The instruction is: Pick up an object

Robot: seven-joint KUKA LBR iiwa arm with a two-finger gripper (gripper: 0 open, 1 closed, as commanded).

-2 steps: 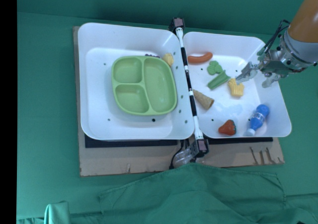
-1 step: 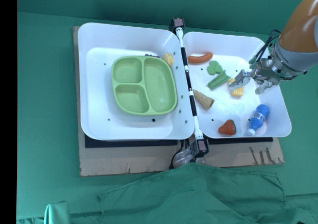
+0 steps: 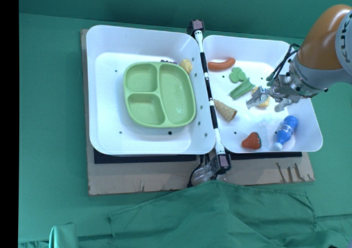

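My gripper (image 3: 265, 104) hangs low over the right bin (image 3: 308, 139), near its right-hand side, and stands open. A small yellow object (image 3: 262, 98) lies just beneath it, beside the left finger (image 3: 253, 102), partly hidden; no finger is closed on it. Around it in the same bin lie a blue bottle (image 3: 286, 130), a red strawberry (image 3: 252, 141), a tan cone (image 3: 225, 110), green pea pods (image 3: 241, 88) with green slices (image 3: 238, 75), and an orange-red sausage (image 3: 221, 64).
The left bin (image 3: 104, 131) holds a light green divided plate (image 3: 159, 94) and a small yellow piece (image 3: 187, 65) at its upper right. A black-and-white bar (image 3: 209, 90) joins the bins. Green cloth (image 3: 220, 214) lies in front.
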